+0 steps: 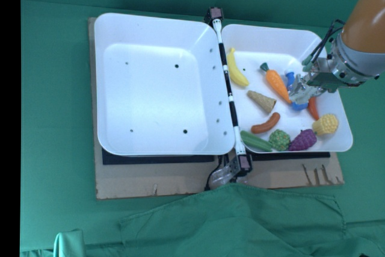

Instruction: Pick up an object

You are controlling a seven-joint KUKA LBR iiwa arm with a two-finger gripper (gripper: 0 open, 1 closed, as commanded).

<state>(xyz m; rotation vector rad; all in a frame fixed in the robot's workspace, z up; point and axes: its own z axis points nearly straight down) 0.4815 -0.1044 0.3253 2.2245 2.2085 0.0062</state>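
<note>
Reaching down into the right bin (337,144) with my claw (299,93) low over the toy food.

Whether my claw is spread or closed I cannot tell; its tip sits against a blue piece (293,78) just right of the carrot (277,85), with a red chilli (313,108) below it. That cluster is my likely target, since I am lowest there, though nothing can be seen gripped. The other toys lie loose on the bin floor, well spaced for picking: banana (237,69) by the divider, cone (261,100), sausage (265,123), cucumber (256,141), broccoli (279,139), grapes (302,140), corn (325,124). The left bin (108,24) waits beside it on the worktop (60,99).
</note>
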